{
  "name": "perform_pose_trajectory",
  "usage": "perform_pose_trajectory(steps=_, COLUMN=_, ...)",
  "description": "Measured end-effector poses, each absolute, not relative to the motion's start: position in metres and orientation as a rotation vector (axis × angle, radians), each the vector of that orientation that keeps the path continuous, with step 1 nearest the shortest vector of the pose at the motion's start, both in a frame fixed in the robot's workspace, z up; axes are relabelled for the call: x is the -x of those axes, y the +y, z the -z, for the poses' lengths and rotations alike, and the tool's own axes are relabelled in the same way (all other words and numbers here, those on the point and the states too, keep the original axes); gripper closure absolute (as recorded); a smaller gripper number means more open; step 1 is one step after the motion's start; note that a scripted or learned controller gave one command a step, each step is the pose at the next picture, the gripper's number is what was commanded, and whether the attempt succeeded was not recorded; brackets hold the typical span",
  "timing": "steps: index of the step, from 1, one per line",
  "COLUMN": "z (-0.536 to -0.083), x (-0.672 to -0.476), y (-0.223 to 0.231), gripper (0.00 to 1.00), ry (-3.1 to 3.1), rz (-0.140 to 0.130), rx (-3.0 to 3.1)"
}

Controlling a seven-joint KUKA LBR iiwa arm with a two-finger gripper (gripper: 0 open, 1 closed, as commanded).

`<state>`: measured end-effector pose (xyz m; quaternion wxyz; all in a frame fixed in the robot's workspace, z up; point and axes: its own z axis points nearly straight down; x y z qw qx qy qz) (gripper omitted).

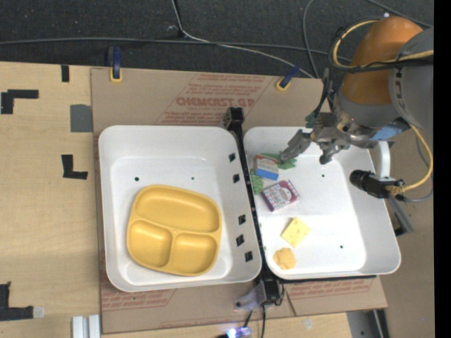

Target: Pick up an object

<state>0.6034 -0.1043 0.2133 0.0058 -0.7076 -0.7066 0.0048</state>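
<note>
My gripper (311, 151) hangs over the back of the right bin (352, 255), fingers spread open with nothing between them. Its left finger (294, 148) sits just right of a small blue and red packet (266, 167) that lies on something green (256, 184). In front of these lies a purple and white packet (280, 194). Nearer the front are a yellow cheese wedge (295, 232) and a small orange-yellow piece (285, 258).
The left bin (116, 146) holds a yellow divided plate (173, 229). A black divider clip strip (243, 189) runs between the bins. Cables loop behind the arm, and a black fitting (366, 182) juts over the right bin's right side.
</note>
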Motion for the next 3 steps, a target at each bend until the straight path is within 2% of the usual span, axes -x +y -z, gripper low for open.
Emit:
perform_pose_trajectory(steps=1, z=-0.221, x=-0.606, y=-0.104, gripper=0.00, ry=-2.222, rz=-0.002, rx=2.219)
perform_pose_trajectory(steps=2, z=-0.157, x=-0.602, y=-0.103, gripper=0.00, ry=-2.220, rz=-0.008, rx=2.217)
perform_pose_trajectory(steps=3, z=-0.101, x=-0.608, y=-0.095, gripper=0.00, ry=-2.221, rz=-0.007, rx=2.217)
